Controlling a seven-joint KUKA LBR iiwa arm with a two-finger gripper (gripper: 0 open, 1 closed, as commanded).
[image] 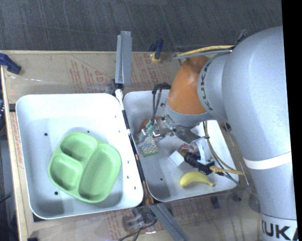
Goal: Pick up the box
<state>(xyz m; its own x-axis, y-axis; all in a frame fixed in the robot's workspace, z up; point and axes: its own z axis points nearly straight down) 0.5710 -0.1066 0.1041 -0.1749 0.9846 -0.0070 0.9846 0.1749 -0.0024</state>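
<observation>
One box [148, 148], small, patterned, in the right bin [139, 105]: lies just below-left of the end effector [154, 128], nearly touching. End effector's finger state: cannot tell.

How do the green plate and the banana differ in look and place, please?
The plate is green, the banana yellow. The plate looks far larger than the banana. The plate lies in the left bin, the banana in the right bin beside the arm. Each rests on a bin floor.

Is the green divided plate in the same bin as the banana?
No, the green plate lies in the left bin; the banana lies in the right bin.
</observation>
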